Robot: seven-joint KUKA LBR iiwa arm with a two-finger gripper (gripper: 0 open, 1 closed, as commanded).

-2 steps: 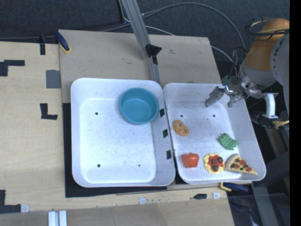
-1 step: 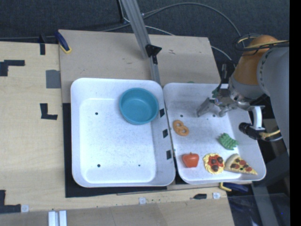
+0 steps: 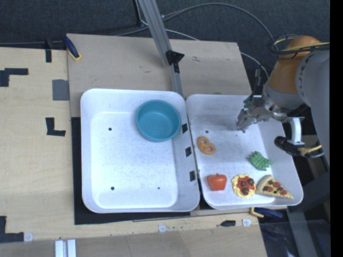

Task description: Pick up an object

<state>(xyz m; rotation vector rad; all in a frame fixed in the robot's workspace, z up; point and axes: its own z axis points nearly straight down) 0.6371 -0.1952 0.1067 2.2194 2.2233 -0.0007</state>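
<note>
Pizza slice [image 3: 274,187]: lying at the lower right corner of the right bin [image 3: 225,107], nearest the bottom of the frame, its crust end touching the round pizza.
Round pizza [image 3: 243,186]: sitting just left of the slice, along the bin's lower edge.
Tomato [image 3: 217,181]: resting left of the round pizza, near the bin's lower left corner, apart from it.
Green piece [image 3: 259,160]: lying above the slice, toward the right wall of the right bin.
Pretzel [image 3: 206,145]: lying at the left side of the right bin, above the tomato and well apart from the gripper.
Gripper [image 3: 242,125]: hanging over the upper middle of the right bin, tips pointing down at bare white floor; nothing is showing between the tips, and the fingers are too blurred to say whether they are spread or closed.
Arm [image 3: 300,79]: reaching in from the right of the frame, grey with its orange band showing at the upper right.
Left bin [image 3: 107,159]: sitting beside the right bin, their walls touching at mid-frame.
Blue bowl [image 3: 158,120]: standing upright in the upper right corner of the left bin.
Pole [image 3: 155,25]: slanting down from the top of the frame to the seam between the bins.
Bench [image 3: 32,143]: running pale under both bins, with dark tape marks at the left of the frame.
</note>
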